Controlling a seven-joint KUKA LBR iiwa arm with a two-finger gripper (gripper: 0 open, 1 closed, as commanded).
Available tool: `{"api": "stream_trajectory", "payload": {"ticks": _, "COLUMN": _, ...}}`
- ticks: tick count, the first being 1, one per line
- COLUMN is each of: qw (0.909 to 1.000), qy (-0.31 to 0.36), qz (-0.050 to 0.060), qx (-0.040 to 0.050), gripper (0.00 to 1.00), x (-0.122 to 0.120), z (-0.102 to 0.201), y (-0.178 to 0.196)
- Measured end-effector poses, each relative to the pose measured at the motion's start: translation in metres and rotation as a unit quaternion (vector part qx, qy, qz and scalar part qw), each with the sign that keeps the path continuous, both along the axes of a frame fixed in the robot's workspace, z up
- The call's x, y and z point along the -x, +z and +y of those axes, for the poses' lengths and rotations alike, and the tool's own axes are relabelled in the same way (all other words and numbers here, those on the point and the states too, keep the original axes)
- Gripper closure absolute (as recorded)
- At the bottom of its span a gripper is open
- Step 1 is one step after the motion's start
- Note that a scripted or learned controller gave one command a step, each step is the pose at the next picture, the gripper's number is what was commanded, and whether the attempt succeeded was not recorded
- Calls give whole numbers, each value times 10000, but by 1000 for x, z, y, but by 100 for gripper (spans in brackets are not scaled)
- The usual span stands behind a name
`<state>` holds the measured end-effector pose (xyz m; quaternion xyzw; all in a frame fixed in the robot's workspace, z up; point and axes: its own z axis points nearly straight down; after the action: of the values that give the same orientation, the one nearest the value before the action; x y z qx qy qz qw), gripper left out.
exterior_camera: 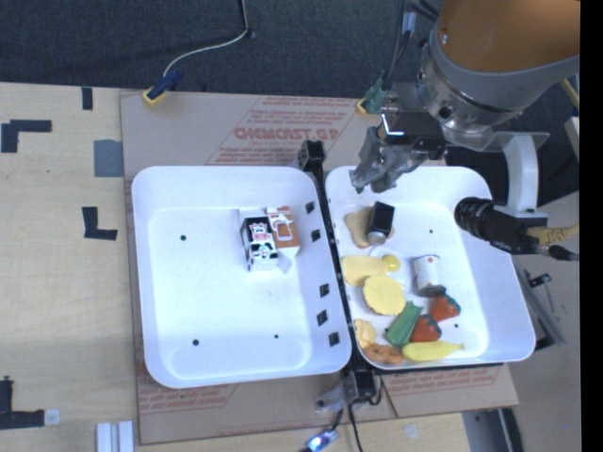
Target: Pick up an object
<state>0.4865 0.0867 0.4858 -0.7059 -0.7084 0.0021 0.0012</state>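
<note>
My gripper (375,177) hangs over the far left corner of the right bin (471,182), its fingers pointing down with nothing visible between them. Just below it lie a small black cylinder (380,220) and a tan piece (357,229). Further toward the front sit yellow toy foods (375,283), a white and red can (427,271), a green pepper (403,324), red pieces (441,309) and a yellow banana (433,350). In the left bin (179,271) a small black-and-white milk carton (260,244) lies beside an orange-and-white box (283,229).
A black divider (325,252) with clips runs between the two bins. A black cylinder on the arm (490,222) juts over the right bin's right wall. A cable with a yellow-blue plug (162,87) lies on the bench behind the bins.
</note>
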Motion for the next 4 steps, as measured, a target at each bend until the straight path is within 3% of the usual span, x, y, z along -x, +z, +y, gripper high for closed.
{"api": "stream_trajectory", "payload": {"ticks": 1, "qw": 10000, "qy": 8, "qz": 52, "qx": 12, "gripper": 100, "x": -22, "z": 49, "y": -127}}
{"api": "stream_trajectory", "payload": {"ticks": 2, "qw": 10000, "qy": 34, "qz": -48, "qx": -24, "gripper": 100, "x": -3, "z": 126, "y": -48}}
{"api": "stream_trajectory", "payload": {"ticks": 3, "qw": 10000, "qy": 10, "qz": -74, "qx": -34, "gripper": 100, "x": 3, "z": 143, "y": 56}}
{"api": "stream_trajectory", "payload": {"ticks": 4, "qw": 10000, "qy": -16, "qz": 66, "qx": 40, "gripper": 100, "x": 5, "z": 136, "y": -141}}
